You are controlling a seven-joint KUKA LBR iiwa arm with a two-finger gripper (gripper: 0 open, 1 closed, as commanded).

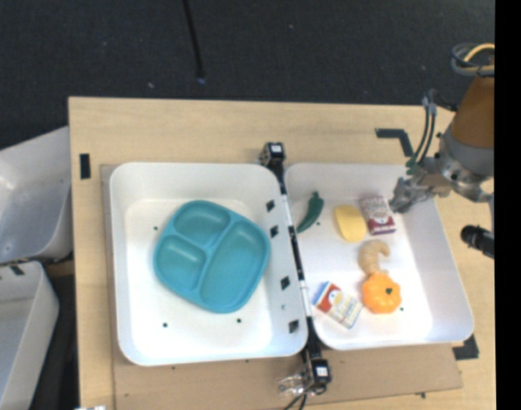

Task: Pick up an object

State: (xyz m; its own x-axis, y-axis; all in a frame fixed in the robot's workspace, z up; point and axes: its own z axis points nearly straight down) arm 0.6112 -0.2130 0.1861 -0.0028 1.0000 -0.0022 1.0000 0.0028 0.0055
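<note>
The right bin (431, 254) holds several small items: a green pepper-like piece (311, 212), a yellow block (350, 223), a small red and white packet (377, 214), a tan croissant-shaped piece (374, 254), an orange fruit (381, 295) and a red and white carton (337, 304). My gripper (407, 193) hangs at the bin's far right, just right of the red and white packet. Nothing shows between its fingertips. The arm comes in from the right edge with its orange band (476, 114) above the wrist.
The left bin (132, 314) holds a teal divided plate (212, 254). A ridge with black clips (288, 254) separates the two bins. The wooden bench (243, 126) surrounds them, and white containers (21, 203) stand off its left side.
</note>
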